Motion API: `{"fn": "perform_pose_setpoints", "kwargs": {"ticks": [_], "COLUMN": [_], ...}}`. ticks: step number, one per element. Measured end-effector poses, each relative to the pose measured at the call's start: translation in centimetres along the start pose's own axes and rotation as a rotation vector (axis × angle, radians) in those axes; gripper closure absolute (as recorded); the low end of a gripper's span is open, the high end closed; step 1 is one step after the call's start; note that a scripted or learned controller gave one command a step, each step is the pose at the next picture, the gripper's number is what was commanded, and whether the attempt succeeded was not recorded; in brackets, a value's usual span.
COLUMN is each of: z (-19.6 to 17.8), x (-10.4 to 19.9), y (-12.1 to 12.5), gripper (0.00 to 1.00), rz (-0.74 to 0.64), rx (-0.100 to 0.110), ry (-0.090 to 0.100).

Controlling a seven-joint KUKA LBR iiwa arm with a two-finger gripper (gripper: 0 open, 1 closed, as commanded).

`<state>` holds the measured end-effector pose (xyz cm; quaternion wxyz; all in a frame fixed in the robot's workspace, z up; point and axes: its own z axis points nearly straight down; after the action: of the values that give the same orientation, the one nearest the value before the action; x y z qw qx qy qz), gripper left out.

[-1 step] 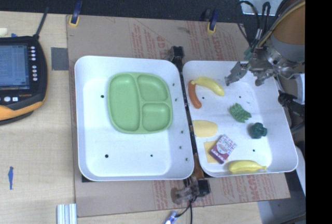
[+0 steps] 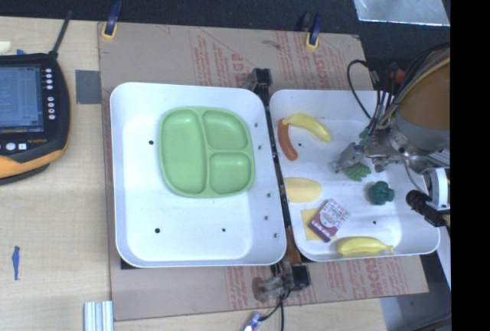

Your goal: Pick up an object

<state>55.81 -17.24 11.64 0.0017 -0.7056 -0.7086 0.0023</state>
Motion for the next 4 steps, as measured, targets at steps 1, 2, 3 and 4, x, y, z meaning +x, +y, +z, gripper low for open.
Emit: {"fn": "perform_pose_setpoints", "kwargs": {"ticks": [1,2,3,4], "z": [2.5,2.5,-2.6,2.5], "x": [-3.7,-0.1,-4.0,-0.1], "y": [1.0,-0.1,1.3,1.0], "gripper": [0.00,0.00,0.00,0.00], "rz": [0.001,-0.002,0.002,-0.002], "rx": [-0.003,0.000,-0.005,-0.001], "ry": [-0.001,0.001,0.000,0.001]}}
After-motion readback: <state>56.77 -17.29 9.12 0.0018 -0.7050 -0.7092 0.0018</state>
